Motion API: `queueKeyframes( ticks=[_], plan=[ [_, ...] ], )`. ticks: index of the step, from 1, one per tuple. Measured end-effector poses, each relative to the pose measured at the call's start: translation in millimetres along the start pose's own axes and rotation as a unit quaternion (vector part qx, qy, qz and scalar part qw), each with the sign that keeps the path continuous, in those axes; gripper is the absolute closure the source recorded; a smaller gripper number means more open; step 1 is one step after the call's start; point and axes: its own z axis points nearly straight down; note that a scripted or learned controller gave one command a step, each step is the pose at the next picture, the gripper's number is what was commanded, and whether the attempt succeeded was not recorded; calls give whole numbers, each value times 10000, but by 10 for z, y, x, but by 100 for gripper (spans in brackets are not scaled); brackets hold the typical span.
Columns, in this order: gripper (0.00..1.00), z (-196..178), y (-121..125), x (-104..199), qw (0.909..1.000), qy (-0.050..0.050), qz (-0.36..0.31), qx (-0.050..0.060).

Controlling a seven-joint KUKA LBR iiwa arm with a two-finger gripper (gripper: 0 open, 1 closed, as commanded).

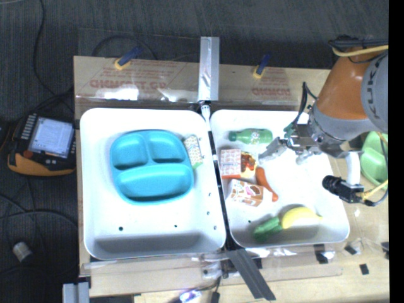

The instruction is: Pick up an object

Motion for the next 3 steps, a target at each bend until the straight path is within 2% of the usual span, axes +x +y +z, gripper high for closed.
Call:
queueKeyframes(
  ticks=[1, 2, 3],
  plan=[
    [0, 932, 112, -171, 9995, -11, 309, -39],
    [100, 831, 121, -151, 9995, 13, 301, -39],
    [100, -537, 174, 728, 9997, -16, 252, -8]
  ],
)
